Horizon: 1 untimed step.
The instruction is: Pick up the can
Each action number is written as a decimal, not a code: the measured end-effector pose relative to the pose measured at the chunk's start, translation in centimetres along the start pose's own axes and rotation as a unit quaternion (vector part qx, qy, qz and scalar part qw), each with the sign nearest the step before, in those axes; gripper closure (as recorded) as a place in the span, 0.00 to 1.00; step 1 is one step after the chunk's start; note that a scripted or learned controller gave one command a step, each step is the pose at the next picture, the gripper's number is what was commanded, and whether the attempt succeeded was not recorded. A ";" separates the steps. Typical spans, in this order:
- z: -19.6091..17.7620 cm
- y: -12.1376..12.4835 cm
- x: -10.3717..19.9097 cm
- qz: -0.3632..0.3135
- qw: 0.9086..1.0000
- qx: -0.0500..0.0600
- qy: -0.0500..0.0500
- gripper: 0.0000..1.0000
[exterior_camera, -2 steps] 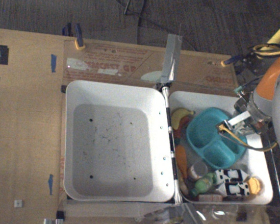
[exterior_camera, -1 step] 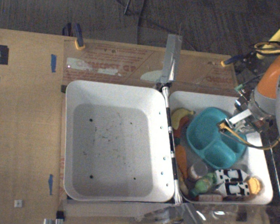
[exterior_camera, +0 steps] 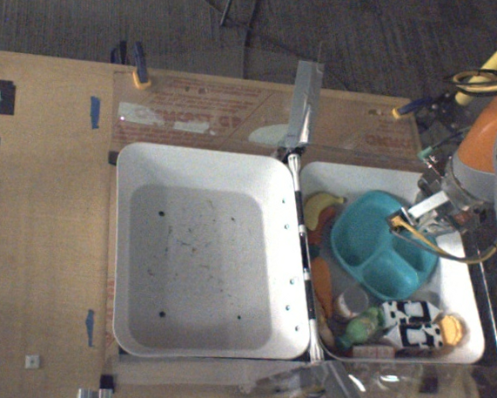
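Your desk (exterior_camera: pixel 37 217) carries two white bins; the left bin (exterior_camera: pixel 200 250) has only specks on its floor, while the right bin (exterior_camera: pixel 472 342) holds the clutter. Largest in there is a teal divided tray (exterior_camera: pixel 382 243), with the arm's claw (exterior_camera: pixel 413 214) above its right rim (you cannot tell from this slant whether it is released or clenched). A black-and-white carton (exterior_camera: pixel 411 321) lies near the front wall. The can (exterior_camera: pixel 351 300), small and grey, sits just below the tray beside an orange carrot (exterior_camera: pixel 322 284). Nothing is lifted yet; reaching, gripping and raising all remain.
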State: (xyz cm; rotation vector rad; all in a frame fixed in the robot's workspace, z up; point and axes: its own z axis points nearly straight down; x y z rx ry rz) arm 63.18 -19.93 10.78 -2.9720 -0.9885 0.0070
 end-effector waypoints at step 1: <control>-0.8 -0.1 0.2 -0.003 1.000 0.001 -0.001 1.00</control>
